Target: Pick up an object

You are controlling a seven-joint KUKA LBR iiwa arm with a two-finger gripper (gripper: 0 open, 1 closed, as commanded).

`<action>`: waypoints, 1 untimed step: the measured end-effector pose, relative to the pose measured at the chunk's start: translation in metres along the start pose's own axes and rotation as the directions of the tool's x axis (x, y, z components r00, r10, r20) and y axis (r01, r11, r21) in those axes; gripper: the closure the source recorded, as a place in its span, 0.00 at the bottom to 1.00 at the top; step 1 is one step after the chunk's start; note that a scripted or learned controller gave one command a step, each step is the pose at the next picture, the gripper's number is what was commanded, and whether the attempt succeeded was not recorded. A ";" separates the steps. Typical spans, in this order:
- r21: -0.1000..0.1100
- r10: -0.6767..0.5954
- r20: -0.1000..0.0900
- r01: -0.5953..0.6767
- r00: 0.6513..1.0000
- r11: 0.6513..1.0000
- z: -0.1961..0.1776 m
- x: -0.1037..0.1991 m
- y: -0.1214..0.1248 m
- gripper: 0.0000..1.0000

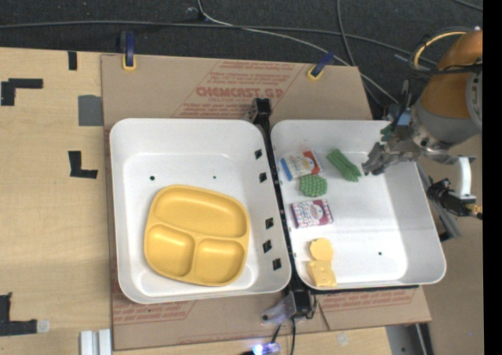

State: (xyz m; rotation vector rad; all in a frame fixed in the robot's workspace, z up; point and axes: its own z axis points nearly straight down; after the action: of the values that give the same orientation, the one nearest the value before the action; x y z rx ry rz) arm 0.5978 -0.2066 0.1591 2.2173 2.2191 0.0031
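The right bin (392,220) holds several small things. A green oblong piece (343,164) lies near its back. A round green textured piece (313,186) sits beside a small red, white and blue packet (299,165). A pink and white packet (311,213) lies below them, and two yellow pieces (321,250) (322,273) rest at the front. My gripper (375,164) hangs over the right bin's back right, just right of the green oblong piece, with nothing seen held.
The left bin (125,142) holds a yellow three-compartment tray (196,234). Black clips (260,110) join the two bins down the middle. Cables (235,24) run across the dark floor behind, and a brown cardboard sheet (235,87) lies under the bins.
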 end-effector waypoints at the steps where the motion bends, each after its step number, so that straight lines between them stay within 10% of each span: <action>1: -0.001 -0.001 0.001 0.001 1.000 1.000 -0.062 0.001 0.008 1.00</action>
State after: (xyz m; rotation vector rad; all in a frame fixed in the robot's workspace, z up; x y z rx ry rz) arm 0.6052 -0.2056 0.2215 2.2151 2.2196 0.0038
